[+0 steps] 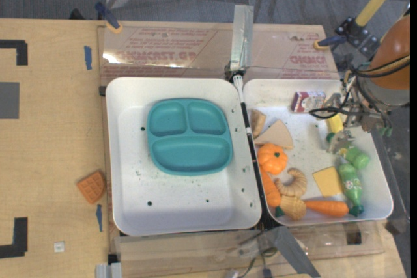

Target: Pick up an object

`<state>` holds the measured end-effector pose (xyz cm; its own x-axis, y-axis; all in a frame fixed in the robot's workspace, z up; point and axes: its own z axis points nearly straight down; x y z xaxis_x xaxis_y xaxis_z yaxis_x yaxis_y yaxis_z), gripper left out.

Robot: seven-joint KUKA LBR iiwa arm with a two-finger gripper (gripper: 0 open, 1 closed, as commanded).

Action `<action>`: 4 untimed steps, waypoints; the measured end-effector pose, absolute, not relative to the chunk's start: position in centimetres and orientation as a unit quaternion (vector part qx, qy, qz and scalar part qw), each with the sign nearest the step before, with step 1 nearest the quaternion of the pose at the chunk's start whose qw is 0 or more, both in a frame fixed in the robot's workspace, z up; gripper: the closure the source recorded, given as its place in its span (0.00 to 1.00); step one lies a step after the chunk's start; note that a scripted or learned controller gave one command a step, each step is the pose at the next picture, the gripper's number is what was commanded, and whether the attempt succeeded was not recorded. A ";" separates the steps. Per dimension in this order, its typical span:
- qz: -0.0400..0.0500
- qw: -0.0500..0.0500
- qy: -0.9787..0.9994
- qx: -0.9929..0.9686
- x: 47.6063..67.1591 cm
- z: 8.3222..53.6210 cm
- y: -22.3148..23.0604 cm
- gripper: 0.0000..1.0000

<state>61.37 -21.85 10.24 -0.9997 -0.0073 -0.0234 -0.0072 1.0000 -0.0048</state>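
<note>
In the right white bin, claw sits low by the far-right wall among toy food, just above the green plastic bottle; can't tell its grip state.

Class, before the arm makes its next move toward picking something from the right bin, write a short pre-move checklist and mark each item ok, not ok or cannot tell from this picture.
1. Gripper is over the right bin, where the objects lie: ok.
2. Gripper already holds an object: cannot tell; cables and the wrist hide its tip.
3. A target lies close by: ok; the green bottle and yellow cheese block sit just below the gripper.
4. Targets are spaced apart: not ok; the pumpkin, croissant and carrot crowd together.
5. Teal plate in the left bin is out of the arm's way: ok.
</note>
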 end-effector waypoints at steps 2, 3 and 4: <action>-0.001 0.005 0.997 -0.078 64.2 8.8 -22.2 0.00; 0.000 0.003 0.995 -0.100 63.4 8.8 -22.1 0.00; -0.003 0.011 0.995 -0.099 63.8 10.4 -22.1 1.00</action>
